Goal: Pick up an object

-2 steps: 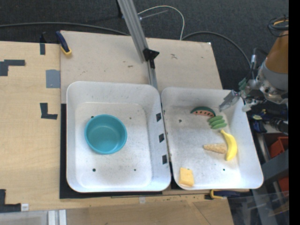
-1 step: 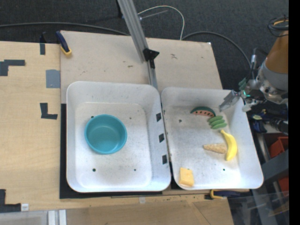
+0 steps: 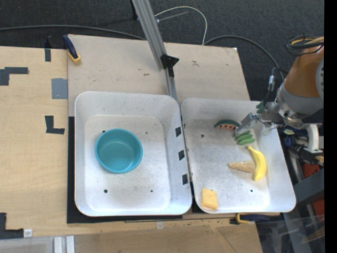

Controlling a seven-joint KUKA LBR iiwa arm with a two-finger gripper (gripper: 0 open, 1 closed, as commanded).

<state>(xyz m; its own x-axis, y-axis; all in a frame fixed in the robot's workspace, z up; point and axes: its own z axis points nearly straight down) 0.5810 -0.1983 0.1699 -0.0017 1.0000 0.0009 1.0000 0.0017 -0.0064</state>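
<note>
The right bin holds several toy foods: a watermelon slice, a small green piece, a yellow banana, a tan pastry-like piece and a yellow block at the near left corner. My gripper reaches in from the right and hangs low over the bin's far right part. It is just above and to the right of the green piece, between that piece and the watermelon slice. Nothing is visibly lifted off the bin floor.
The left bin holds a teal bowl. A grey metal pole slants down to the divider between the bins. Cables and equipment crowd the bench's right edge. Tape marks lie on the wooden bench at left.
</note>
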